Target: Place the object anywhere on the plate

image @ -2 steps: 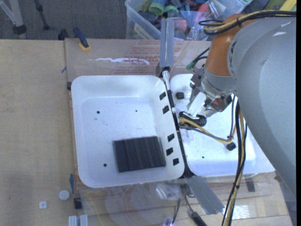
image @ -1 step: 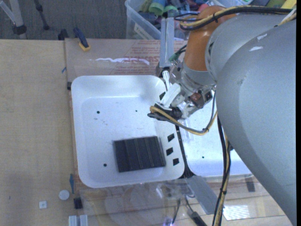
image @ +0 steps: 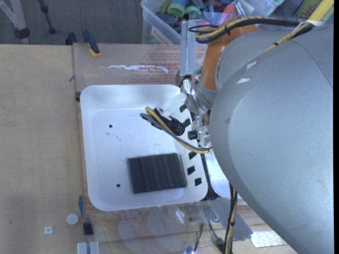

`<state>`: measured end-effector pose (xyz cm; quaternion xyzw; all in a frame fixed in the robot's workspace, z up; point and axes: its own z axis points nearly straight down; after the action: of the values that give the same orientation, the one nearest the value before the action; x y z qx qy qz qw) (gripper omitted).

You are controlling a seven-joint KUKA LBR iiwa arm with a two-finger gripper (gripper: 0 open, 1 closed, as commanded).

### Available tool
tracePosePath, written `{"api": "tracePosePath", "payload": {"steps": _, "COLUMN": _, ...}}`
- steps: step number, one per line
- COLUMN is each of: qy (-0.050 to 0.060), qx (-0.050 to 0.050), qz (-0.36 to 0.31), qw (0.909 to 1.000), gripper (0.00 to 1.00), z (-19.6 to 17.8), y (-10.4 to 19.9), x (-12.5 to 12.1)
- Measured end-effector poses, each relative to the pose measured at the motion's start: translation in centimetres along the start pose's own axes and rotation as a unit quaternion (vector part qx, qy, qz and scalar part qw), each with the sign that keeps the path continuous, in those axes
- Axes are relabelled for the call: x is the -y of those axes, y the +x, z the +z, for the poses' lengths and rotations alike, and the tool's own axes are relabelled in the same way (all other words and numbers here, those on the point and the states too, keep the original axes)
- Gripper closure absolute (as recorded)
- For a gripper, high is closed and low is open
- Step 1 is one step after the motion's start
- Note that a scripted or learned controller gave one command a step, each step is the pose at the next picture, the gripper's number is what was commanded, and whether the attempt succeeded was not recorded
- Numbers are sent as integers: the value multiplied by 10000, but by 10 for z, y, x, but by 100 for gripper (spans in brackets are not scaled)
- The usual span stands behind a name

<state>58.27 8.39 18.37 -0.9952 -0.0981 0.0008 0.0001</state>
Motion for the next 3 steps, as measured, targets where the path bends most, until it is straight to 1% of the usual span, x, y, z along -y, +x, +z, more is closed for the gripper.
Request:
{"api": "tracePosePath", "payload": {"steps": 1, "qy": -2, "qx": -16, "qz": -690, "qw": 9976, "gripper": 100, "z": -51, "y": 71, "x": 62}}
{"api": "tracePosePath", "payload": {"steps": 2, "qy": -6, "qx": -17, "qz": -94, "qw": 10000, "gripper": 100, "z": -74, "y": 56, "x": 131}}
{"api": "tracePosePath", "payload": {"steps": 3, "qy": -9, "qx": -4, "qz": -12, "qw": 10000, "gripper": 100, "z": -97, "y": -65, "x": 156}}
